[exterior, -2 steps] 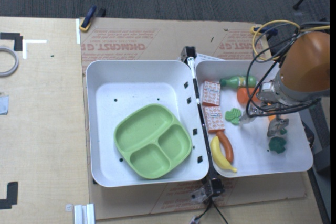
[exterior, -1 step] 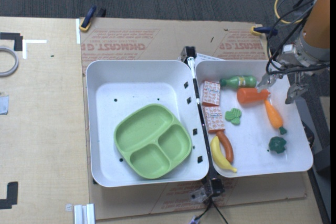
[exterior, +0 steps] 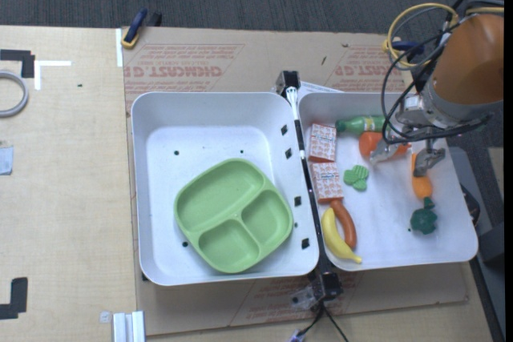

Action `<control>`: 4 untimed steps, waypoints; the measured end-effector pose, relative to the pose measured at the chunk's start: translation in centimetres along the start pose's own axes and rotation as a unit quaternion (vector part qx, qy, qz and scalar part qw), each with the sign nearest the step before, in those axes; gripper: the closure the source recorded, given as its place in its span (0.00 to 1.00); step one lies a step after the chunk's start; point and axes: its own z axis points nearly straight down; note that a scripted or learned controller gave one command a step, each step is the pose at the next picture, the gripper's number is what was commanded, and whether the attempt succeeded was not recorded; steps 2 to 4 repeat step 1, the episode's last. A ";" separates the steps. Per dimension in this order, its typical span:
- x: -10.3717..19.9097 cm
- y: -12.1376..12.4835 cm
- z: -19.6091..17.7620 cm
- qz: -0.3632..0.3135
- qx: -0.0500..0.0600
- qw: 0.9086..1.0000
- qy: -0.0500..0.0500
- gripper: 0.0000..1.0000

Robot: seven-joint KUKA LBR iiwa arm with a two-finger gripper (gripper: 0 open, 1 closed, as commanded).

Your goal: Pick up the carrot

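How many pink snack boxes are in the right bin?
2. One pink snack box lies at the right bin's left wall near the far end; the other sits just in front of it. The arm may hide others.

The orange carrot [exterior: 422, 182] lies lengthwise (near the right bin's right wall).

A single fixed camera looks down on the bench [exterior: 64, 236] at a slant from above, far enough to take in both white bins: the left bin [exterior: 152, 196] and the right bin [exterior: 449, 240]. The arm [exterior: 473, 64] enters from the right edge.
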 end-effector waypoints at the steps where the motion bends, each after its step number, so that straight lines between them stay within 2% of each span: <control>1: 2.1 1.8 -0.2 -0.182 0.003 0.983 -0.004 0.00; 4: 2.1 1.8 -0.2 -0.182 0.003 0.983 -0.004 0.00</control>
